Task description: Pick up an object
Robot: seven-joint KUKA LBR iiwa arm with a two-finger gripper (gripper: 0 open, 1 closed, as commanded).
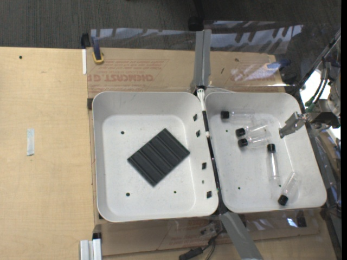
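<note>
— Fingers of your gripper: I couldn't tell whether they were open or closed.
— And the objects?
— You had clear black-capped vials in the right bin, a ribbed black pad in the left bin.

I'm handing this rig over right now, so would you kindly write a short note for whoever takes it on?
Tool: at the right bin's upper right edge, carrying nothing that I can see.
Things: a dark ribbed pad lies flat in the left bin. Five clear black-capped vials sit in the right bin, three near the top, one upright-lying in the middle, one at the lower right.
Done: nothing picked yet.
Left: choose an object, grasp it, lift it.
</note>
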